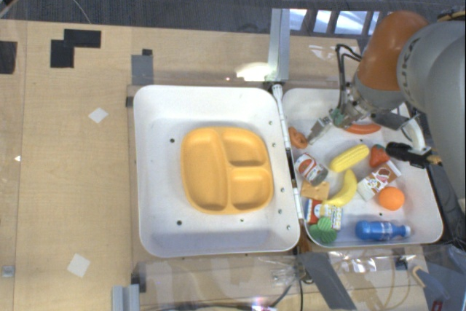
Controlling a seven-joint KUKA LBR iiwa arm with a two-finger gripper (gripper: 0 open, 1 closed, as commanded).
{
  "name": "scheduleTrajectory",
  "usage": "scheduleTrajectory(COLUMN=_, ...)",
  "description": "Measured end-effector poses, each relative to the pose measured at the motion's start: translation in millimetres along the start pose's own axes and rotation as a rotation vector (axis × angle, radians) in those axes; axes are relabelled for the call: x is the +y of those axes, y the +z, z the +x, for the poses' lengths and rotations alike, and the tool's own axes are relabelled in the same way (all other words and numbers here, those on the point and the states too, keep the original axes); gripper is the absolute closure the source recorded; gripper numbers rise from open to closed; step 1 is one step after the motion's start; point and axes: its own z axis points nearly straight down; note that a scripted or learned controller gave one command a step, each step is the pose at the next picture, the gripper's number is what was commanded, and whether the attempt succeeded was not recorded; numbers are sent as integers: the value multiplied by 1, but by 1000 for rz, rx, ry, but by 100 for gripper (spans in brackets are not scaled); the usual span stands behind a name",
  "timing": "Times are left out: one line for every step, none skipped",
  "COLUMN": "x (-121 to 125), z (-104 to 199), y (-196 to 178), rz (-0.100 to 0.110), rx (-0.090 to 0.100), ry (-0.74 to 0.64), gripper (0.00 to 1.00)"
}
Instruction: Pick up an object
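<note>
While the hand (320, 129) hangs low over the upper part of the right bin (435, 229), its tips near an orange piece (297, 138) by the divider, I judge the reach-in step underway. I cannot tell the hand's state. Candidates lie close: corn cob (349, 157), banana (344, 189), blue bottle (382, 231). Next, it must settle squarely over 1 item.

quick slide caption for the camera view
KUKA gripper hovers over toy food in the right bin; a yellow divided plate sits in the left bin.
</note>
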Motion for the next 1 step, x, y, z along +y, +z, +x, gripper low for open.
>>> scheduleTrajectory(x=-12, z=19, y=-1, rz=-1, rx=0, ry=138, gripper=0)
